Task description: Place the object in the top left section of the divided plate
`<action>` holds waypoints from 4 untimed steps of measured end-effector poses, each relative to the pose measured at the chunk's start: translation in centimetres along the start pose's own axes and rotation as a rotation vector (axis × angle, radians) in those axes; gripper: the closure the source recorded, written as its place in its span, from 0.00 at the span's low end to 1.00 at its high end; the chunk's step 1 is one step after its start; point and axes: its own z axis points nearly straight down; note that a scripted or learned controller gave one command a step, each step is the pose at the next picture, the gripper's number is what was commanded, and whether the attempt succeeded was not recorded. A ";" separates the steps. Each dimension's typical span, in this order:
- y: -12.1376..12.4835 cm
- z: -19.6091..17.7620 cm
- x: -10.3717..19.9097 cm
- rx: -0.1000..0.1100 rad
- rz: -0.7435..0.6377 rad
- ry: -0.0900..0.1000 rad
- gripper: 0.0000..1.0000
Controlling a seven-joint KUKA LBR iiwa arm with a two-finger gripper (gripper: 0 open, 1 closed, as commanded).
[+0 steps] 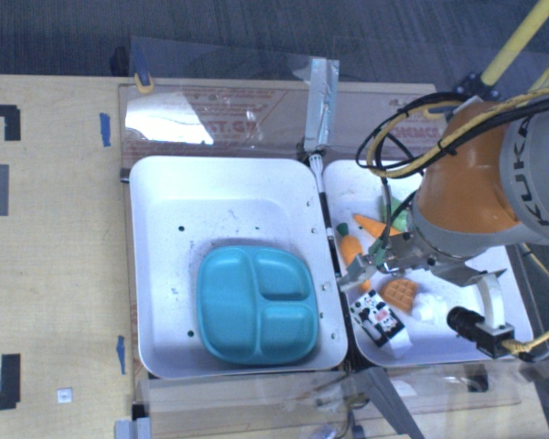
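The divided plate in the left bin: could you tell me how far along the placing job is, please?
Nothing looks done: the teal divided plate in the left bin holds nothing in any section. In hand: the arm is over the right bin, above the orange pieces, a waffle-like toy and a black-and-white item. Left: picking an object, carrying it across and placing it in the top left section.
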 end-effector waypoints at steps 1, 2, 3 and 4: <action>0.2 -0.8 0.2 0.002 -0.004 0.001 1.00; -1.7 2.3 -7.9 0.005 -0.130 0.003 1.00; -0.7 2.3 -3.0 0.004 -0.180 0.005 1.00; 0.6 2.3 3.4 0.002 -0.174 0.003 1.00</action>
